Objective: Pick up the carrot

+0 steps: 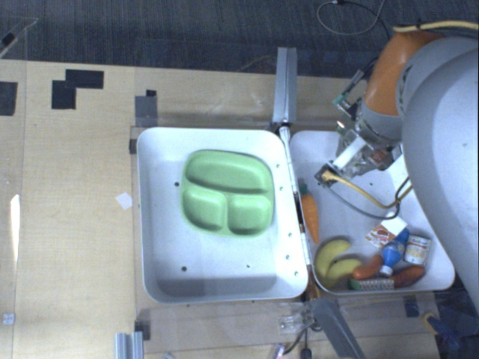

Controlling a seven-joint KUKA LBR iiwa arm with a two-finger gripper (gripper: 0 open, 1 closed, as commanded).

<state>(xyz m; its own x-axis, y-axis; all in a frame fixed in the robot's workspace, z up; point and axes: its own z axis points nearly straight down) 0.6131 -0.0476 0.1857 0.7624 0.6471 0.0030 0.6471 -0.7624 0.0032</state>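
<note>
Against the left wall of the right shallow white plastic bin (pixel 352 230) lies the slim orange carrot (pixel 309 217), while over that bin's far half hangs the end effector (pixel 356 157), its opening impossible to tell.

One camera looks down at a slant from above the desk (pixel 67 260), far enough to take in the left bin (pixel 161 200) and the right bin (pixel 344 226) together.
</note>
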